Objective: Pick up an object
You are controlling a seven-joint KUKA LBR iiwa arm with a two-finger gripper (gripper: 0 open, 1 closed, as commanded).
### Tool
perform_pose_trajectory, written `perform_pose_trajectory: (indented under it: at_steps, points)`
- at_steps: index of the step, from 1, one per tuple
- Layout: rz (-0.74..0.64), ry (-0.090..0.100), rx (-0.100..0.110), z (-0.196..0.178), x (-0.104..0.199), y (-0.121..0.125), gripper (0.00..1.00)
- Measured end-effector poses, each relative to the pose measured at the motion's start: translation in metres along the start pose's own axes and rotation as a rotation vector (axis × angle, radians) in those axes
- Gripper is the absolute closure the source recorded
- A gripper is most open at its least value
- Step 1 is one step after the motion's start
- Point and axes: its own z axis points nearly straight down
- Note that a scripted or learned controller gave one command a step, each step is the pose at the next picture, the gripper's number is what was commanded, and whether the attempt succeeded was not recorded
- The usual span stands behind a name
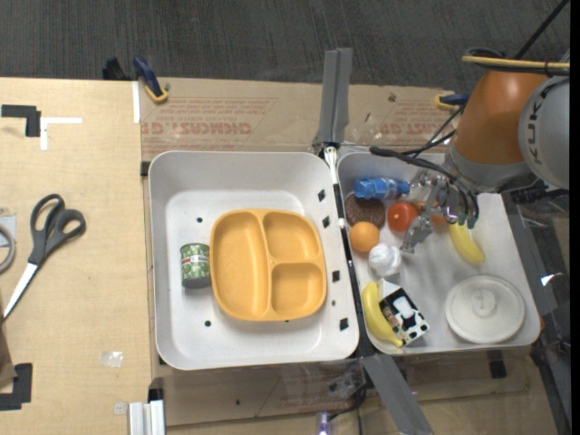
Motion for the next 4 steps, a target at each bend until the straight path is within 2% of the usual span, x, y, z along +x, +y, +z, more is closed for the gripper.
perform_pose_trajectory:
  at_steps: [1, 2, 3, 4]
  points:
    - [-0.104, -0.004, 0.002, -0.002, -0.008, -0.085, 0.00]
    - [-0.117, 0.001, 0.001, 0.000, 0.013, -0.089, 0.00]
    - [-0.073, 0.001, 0.000, 0.000, 0.022, -0.090, 0.00]
    - [-0.076, -0.005, 0.002, -0.011, 0.020, -0.089, 1.00]
